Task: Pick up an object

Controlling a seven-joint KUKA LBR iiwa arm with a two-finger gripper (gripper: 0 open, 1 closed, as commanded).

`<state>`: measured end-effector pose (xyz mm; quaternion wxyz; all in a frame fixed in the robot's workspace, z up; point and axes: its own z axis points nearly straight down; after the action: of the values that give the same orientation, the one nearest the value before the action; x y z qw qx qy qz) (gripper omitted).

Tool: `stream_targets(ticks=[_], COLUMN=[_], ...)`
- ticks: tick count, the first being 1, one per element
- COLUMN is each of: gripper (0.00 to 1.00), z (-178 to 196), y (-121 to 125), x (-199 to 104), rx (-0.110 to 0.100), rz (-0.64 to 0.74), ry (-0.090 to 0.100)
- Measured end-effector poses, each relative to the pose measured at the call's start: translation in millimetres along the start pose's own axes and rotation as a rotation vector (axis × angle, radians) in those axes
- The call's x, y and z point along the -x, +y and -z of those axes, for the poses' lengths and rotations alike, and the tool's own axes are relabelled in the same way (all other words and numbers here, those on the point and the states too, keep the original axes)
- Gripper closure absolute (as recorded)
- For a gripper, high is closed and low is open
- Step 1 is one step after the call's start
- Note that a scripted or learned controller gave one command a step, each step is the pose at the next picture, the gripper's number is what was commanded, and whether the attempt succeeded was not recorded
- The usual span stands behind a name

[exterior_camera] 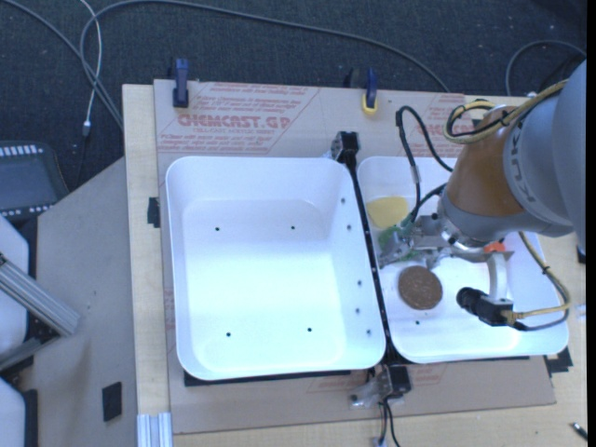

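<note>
On a pale table (140, 250), two shallow white bins side by side, meeting along the middle. Over the right bin (466, 338), reaching in from the right, a grey arm (549, 166) with an orange band (480, 175) above the wrist. At its end the pincer (402, 240), low over the left part of the right bin, close to the wall next to the left bin (172, 250). Width of the pincer's opening: cannot tell, too small and cluttered there. Hold on anything: cannot tell either. Just toward the near edge from the pincer, a round brown disc (420, 288), flat on the floor of the right bin, near the pincer and seemingly apart from it. Toward the far end of the same bin, a pale yellow thing (387, 210), partly hidden by the wrist. Right beside the pincer, a scrap of green (407, 224), too small to name.
</note>
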<state>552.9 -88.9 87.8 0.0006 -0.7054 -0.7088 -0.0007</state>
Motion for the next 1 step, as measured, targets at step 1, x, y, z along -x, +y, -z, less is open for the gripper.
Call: stream_targets(ticks=[1], gripper=[0.00], z=[0.2], y=[47.7], x=[-0.3], rx=[0.001], rz=[-0.004], ry=[-0.002])
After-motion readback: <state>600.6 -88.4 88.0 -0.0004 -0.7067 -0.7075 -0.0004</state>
